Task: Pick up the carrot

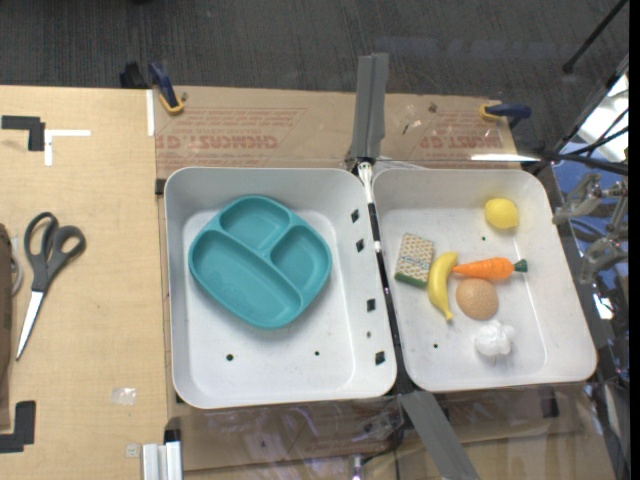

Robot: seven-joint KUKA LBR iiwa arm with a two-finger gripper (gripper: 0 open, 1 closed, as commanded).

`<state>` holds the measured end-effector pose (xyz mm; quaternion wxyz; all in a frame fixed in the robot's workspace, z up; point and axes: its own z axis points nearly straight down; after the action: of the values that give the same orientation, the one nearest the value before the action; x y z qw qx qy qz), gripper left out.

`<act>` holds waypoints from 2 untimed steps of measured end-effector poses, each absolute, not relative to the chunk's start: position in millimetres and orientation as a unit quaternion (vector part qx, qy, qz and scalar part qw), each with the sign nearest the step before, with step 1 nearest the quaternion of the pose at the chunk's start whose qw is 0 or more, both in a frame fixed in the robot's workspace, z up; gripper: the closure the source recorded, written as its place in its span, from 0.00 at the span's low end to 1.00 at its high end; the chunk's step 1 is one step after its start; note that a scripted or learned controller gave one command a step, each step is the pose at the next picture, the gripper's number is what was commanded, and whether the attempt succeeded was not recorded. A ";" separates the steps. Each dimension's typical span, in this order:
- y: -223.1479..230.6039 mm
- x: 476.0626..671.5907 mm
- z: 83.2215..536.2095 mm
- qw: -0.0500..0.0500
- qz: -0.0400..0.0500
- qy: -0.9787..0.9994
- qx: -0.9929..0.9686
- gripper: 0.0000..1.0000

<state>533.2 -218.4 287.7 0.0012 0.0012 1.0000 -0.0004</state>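
The carrot [487,267], orange with a green stub at its right end, lies flat in the middle of the right bin [530,318], pointing left. Its tip touches the top of a yellow banana [441,283]. A tan egg-shaped object [477,299] sits just below the carrot, close against it.
A yellow lemon [501,213] lies at the back of the right bin, a speckled sponge-like block [415,258] left of the banana, and a white lump [492,340] toward the front. The left bin [200,368] holds a teal divided plate [260,259]. Scissors [40,268] lie on the bench at far left.
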 end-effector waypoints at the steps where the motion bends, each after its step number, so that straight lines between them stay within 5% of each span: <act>1: -220.5 587.3 145.3 0.001 0.000 0.992 -0.125 0.00; 2: -212.6 636.8 92.9 0.003 -0.001 0.993 -0.116 0.00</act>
<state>636.8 -212.6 92.9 0.0027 -0.1162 0.9932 -0.0007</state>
